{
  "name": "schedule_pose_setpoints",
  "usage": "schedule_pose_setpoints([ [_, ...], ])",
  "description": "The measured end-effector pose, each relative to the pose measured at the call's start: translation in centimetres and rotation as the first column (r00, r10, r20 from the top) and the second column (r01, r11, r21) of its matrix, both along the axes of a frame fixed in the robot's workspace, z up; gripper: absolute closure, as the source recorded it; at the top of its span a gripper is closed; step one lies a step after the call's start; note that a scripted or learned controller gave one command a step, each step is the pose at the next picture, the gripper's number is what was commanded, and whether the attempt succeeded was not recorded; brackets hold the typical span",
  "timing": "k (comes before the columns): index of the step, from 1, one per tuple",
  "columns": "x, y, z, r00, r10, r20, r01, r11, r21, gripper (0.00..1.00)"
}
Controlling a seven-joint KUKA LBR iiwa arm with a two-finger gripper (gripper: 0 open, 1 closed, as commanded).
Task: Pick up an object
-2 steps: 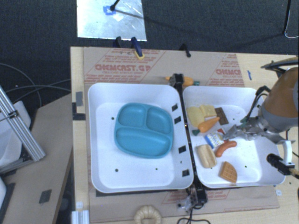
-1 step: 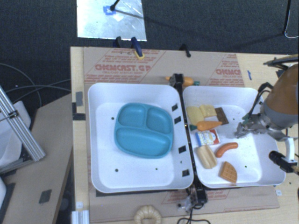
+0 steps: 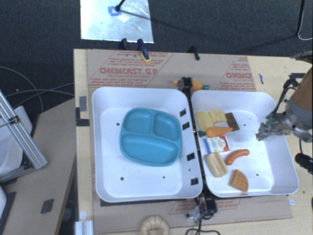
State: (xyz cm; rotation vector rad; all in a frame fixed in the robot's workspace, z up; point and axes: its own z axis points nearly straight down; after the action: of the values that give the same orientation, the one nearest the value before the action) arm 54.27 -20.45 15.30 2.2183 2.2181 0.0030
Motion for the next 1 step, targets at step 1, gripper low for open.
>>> schedule_pose_setpoints([
  [1, -0.77, 0.3, 5.16, 1.0, 0.004, 0.002, -0.004, 1.0, 0.0, 1.0],
])
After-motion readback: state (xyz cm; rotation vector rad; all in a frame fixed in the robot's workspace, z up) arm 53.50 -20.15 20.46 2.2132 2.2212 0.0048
